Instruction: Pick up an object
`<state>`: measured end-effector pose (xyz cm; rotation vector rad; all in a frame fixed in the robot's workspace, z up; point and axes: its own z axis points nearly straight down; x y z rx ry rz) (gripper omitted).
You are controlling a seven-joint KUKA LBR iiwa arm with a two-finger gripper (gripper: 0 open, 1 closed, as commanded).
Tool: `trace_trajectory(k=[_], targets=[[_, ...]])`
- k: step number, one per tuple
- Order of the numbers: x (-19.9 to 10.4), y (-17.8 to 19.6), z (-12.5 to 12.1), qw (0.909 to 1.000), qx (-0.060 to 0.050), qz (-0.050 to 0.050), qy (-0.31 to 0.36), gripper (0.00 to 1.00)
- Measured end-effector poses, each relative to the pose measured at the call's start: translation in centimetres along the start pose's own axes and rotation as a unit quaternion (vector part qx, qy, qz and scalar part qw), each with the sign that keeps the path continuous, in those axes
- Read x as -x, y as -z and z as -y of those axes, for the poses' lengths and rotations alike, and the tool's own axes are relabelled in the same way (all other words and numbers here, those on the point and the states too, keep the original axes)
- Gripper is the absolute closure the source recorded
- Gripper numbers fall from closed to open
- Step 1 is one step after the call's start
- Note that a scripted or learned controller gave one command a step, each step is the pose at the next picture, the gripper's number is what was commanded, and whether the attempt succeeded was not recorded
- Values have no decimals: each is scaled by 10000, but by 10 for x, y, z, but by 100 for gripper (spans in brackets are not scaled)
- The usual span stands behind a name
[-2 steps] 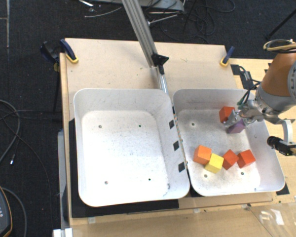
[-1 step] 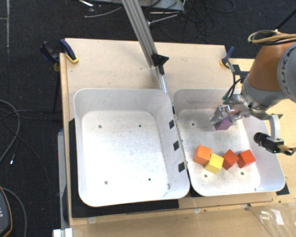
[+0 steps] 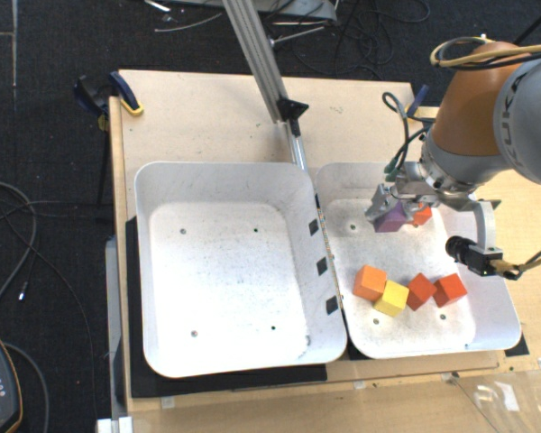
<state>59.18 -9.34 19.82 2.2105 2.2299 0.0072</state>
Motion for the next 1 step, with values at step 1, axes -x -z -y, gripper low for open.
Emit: trace_trajectory(k=[1], targets=[[-90,55,65,10000,-17,-11,8,100]])
